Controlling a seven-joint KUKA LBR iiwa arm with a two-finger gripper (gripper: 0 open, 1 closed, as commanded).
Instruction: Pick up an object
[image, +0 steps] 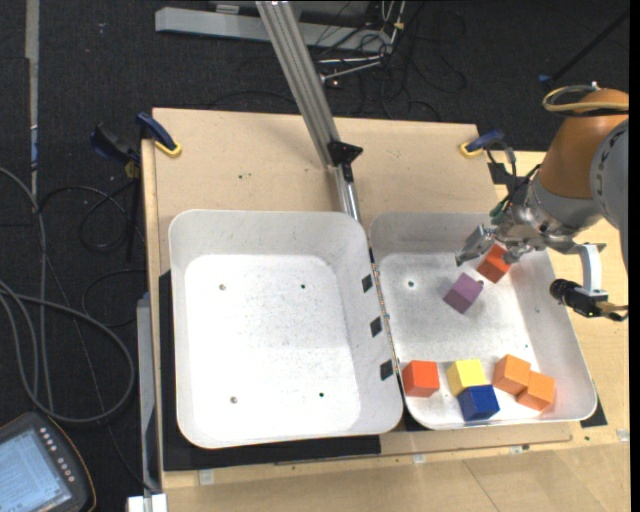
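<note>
The left bin (270, 325) lies white and speckled on the counter (250, 160), edge to edge with the right bin (400, 250), which I take as my landmark. A slanted metal pole (305, 80) comes down from the top and ends just above the seam where the two bins meet. Blue clamps with yellow tips (155, 135) grip the counter's far corners.

Inside the right bin, along its near wall, an orange-red block (421, 377) sits closest to the seam. Just beside it stands a yellow block (465, 375), with a blue block (479, 402) touching its near side. Further along that wall, two orange blocks (525, 380) lean together in the near right corner. A purple block (463, 293) lies tilted near the bin's middle, well apart from that row.

My pincer (492, 250) hangs over the bin's far right part, and a red-orange block (493, 264) sits between my fingers (470, 252), raised above the bin floor, just beyond the purple block. My grey arm with its orange band (580, 150) reaches in past the bin's right wall.
</note>
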